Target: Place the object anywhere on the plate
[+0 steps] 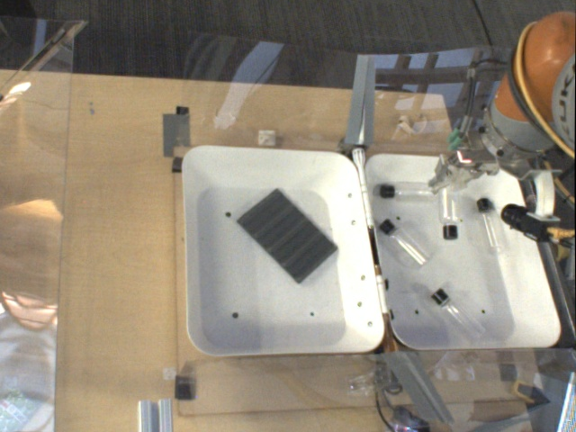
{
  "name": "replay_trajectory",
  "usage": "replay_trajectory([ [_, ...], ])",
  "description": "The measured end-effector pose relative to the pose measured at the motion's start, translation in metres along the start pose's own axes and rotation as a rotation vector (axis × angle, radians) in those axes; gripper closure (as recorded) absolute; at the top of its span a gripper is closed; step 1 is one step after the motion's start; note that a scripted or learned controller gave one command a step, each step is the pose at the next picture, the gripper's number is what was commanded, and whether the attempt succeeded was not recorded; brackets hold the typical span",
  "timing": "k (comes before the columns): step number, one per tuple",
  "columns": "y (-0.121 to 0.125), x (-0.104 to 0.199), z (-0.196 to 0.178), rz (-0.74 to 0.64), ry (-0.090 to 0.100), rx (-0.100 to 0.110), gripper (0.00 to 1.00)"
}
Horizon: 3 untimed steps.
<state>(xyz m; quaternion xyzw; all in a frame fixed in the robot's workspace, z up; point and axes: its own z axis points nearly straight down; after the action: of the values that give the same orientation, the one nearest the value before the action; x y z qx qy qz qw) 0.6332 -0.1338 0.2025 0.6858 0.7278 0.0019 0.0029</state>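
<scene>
1. The dark ribbed plate [287, 235] lies flat in the left bin [209, 331], turned at a slant to the bin's walls, with white floor showing on every side of it.
2. To the right of the plate, past the ridge where the two bins meet, sits the right bin [531, 336]. Five clear tubes with black caps lie loose on its floor, and none of them touches the plate.
3. Nearest the plate are two of them. One tube [407, 188] lies level with the plate's far corner, its cap toward the plate. Another tube [405, 244] lies slantwise, about level with the plate's middle.
4. Further right of the plate, a third tube [448, 212] lies lengthwise with its cap at the near end. A fourth [489, 225] lies beyond it, and a fifth [447, 303] lies nearer to me than the plate's near corner.
5. The gripper [455, 164] hangs well to the right of the plate, over the far edge of the right bin, just above the third tube. I cannot tell whether it is open or closed, or whether it grips anything.
6. The arm [545, 79] comes in from beyond it, grey with its orange band, over the bench [108, 241].
</scene>
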Motion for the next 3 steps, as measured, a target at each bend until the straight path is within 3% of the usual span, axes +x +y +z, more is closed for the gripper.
replay_trajectory([
  [1,0.037,-0.005,0.004,-0.067,0.0,0.002,1.0],
  [2,0.037,0.004,0.025,-0.238,0.001,0.002,1.0],
  [3,0.037,0.004,0.025,-0.238,0.001,0.001,0.0],
])
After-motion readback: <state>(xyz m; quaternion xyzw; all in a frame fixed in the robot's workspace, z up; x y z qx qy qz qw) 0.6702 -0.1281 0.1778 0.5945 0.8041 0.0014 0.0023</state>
